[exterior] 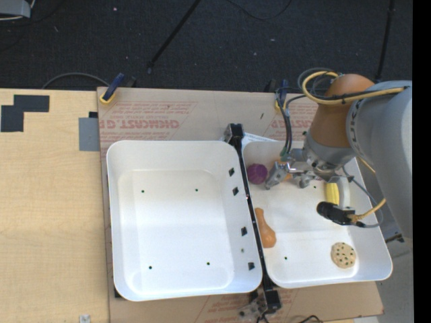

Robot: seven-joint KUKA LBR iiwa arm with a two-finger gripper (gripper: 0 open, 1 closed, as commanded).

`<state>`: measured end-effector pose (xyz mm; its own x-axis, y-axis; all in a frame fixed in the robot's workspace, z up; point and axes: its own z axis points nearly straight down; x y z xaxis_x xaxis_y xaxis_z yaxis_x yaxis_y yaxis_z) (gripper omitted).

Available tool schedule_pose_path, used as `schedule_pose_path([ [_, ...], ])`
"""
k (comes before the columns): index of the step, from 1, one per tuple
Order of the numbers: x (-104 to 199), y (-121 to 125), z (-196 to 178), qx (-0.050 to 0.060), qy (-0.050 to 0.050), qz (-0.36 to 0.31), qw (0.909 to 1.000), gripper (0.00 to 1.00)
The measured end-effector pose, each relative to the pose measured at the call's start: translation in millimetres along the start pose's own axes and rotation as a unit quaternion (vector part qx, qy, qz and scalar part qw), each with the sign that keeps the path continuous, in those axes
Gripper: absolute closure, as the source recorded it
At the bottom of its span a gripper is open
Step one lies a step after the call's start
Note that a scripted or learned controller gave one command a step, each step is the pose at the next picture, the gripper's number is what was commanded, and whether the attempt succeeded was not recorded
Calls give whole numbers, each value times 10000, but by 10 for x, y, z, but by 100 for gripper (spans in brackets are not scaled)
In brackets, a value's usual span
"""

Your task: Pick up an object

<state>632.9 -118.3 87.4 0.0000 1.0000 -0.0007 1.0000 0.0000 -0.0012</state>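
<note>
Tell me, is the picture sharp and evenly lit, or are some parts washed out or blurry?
In the camera view, light is even and soft; the left bin and right bin look bright white but keep their edges. The purple ball, orange piece and cookie are a bit soft, and the hand is murky. The floor behind is dark.

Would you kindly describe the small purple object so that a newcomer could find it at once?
Of the two shallow white bins, take the right-hand bin, where the grey arm reaches in. Near its far left corner, beside the black divider clips, lies a small round purple ball, just left of the gripper. It is the bin's sole purple item; the orange carrot-shaped piece and speckled cookie lie nearer the camera.
</note>
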Motion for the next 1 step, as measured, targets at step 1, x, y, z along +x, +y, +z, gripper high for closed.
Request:
schedule_pose_path([
  [1,-23,54,-2,-3,-1,-1,10000,0],
])
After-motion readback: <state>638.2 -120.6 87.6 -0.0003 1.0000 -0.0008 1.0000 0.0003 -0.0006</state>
